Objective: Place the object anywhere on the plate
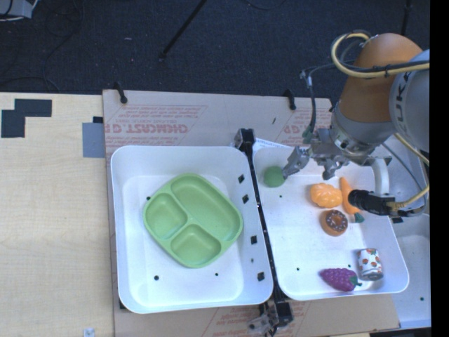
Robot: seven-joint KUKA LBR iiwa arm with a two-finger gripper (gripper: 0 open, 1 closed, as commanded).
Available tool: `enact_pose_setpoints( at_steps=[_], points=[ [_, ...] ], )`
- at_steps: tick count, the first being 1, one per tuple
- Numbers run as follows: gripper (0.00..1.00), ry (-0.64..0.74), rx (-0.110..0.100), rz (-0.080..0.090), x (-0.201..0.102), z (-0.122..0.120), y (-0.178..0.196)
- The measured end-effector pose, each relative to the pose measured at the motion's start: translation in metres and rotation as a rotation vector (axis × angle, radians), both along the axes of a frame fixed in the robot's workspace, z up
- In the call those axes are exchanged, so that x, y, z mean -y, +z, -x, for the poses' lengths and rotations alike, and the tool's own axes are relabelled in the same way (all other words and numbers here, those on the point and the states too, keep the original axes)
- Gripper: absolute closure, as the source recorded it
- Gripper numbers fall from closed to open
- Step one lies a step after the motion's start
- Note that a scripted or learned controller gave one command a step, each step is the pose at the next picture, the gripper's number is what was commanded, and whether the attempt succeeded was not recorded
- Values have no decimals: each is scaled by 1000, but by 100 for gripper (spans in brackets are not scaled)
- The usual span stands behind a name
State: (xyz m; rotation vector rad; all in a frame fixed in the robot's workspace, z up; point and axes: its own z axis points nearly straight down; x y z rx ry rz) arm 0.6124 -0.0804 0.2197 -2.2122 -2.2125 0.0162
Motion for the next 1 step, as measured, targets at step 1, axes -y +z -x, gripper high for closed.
enact_pose_setpoints(
  at_steps=[1],
  points=[
    [0, 1, 13, 1, 0, -3, 8]
  ],
)
